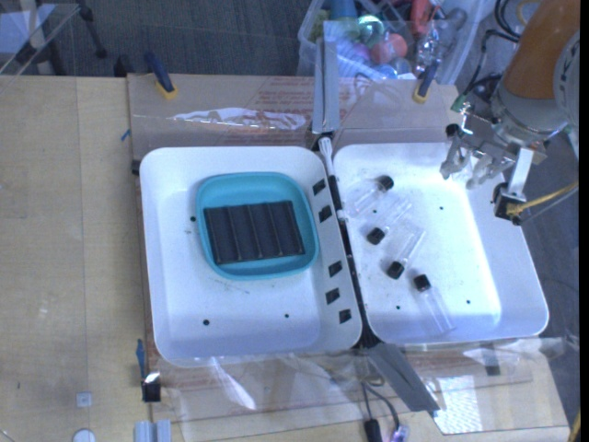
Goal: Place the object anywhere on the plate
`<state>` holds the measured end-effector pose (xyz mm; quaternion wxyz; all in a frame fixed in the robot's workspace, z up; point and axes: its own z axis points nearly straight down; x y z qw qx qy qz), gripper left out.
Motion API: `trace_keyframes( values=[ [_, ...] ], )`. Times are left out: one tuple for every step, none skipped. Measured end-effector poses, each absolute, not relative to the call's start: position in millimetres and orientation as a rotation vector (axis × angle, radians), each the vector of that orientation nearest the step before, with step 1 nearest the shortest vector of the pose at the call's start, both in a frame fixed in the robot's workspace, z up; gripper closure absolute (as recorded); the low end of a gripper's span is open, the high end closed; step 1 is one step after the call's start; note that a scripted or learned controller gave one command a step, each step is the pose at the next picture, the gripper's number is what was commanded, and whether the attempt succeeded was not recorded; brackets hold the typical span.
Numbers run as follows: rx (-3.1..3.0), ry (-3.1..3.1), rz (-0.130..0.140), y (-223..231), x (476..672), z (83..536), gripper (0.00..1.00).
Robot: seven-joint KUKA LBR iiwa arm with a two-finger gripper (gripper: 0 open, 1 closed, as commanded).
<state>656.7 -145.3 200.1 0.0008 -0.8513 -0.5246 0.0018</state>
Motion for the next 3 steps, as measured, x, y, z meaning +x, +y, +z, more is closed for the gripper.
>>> trace_keyframes(
  values=[
    [-2.674, -1.647, 0.005, -145.3, 656.8, 200.4, 0.0],
    [-2.663, -1.672, 0.001, -190.1, 666.8, 211.9, 0.0],
    [-2.639, -1.711, 0.0, -215.7, 667.0, 219.7, 0.0]
  ],
)
